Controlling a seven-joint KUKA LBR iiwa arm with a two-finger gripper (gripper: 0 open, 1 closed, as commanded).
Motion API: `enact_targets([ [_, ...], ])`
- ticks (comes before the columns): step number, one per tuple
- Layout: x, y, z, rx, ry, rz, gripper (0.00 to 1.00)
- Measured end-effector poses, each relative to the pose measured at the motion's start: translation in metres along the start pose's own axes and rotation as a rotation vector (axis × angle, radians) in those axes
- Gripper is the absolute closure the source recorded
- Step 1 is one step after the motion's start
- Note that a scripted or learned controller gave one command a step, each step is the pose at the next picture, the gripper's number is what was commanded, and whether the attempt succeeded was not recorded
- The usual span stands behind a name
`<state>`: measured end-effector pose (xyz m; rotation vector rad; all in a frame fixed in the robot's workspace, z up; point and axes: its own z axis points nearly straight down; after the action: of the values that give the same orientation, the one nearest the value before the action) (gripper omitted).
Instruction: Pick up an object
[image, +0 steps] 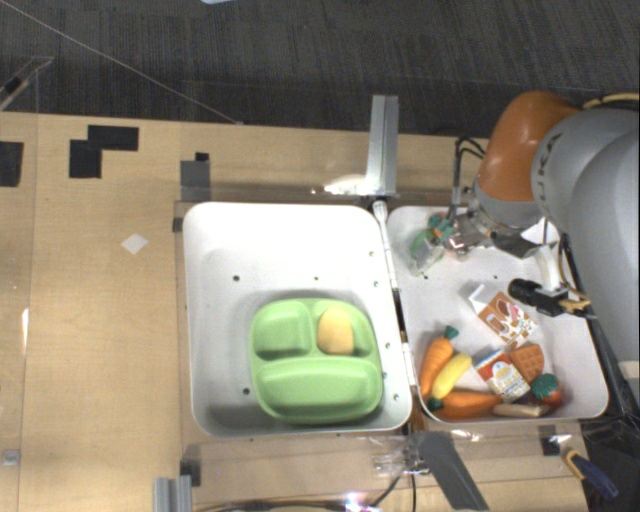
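Observation:
My gripper (458, 238) hangs low over the far left corner of the right bin (440, 292), under the orange wrist band. A small green and white object (432, 243) lies right against its left side; whether it is gripped cannot be made out. Toy food is heaped at the near end of the bin: an orange carrot (436, 362), a yellow banana (452, 373), a second carrot (468, 404), a printed carton (505, 320), a smaller carton (505, 377), a brown waffle (528, 358) and a red fruit with a green top (546, 390).
The left bin (260, 250) holds a green divided plate (310, 385) with a yellow rounded item (337, 330) in its far right compartment. A metal post (383, 150) stands behind the wall between the bins. A black part (535, 296) juts out under the arm.

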<state>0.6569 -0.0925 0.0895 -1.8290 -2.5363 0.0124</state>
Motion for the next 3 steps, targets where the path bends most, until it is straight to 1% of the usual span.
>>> enact_targets([
  [1,-0.061,-0.055,-0.072,-0.023,-0.012,0.029,0.0],
  [2,-0.04,-0.02,0.0,-0.026,-0.015,-0.112,0.0],
  [3,-0.038,-0.016,-0.011,-0.022,-0.011,-0.072,0.0],
])
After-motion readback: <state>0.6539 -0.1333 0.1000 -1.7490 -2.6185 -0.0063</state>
